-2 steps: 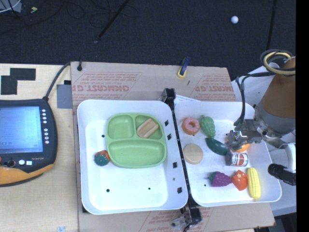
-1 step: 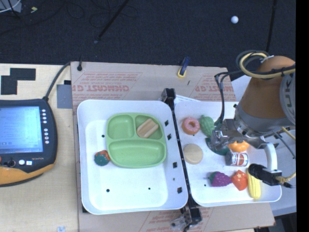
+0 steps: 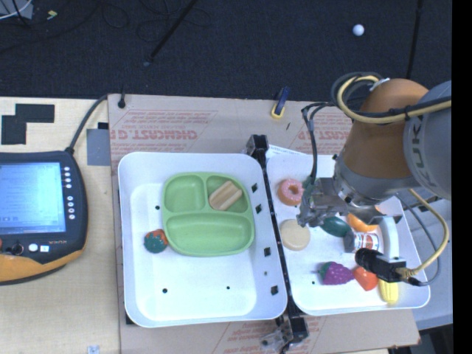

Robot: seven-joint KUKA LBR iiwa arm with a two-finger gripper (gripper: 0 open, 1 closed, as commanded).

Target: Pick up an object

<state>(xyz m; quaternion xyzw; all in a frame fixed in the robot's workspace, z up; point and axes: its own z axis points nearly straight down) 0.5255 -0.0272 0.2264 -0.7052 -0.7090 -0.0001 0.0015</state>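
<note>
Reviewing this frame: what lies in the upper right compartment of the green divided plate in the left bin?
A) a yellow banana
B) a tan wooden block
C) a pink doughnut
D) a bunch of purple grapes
B: a tan wooden block lies tilted in the upper right compartment of the green divided plate, while the pink doughnut and purple grapes lie in the right bin.

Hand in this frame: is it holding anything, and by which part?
Cannot be told. The hand is low in the right bin, between the donut and the tan disc, with nothing visibly gripped.
</note>
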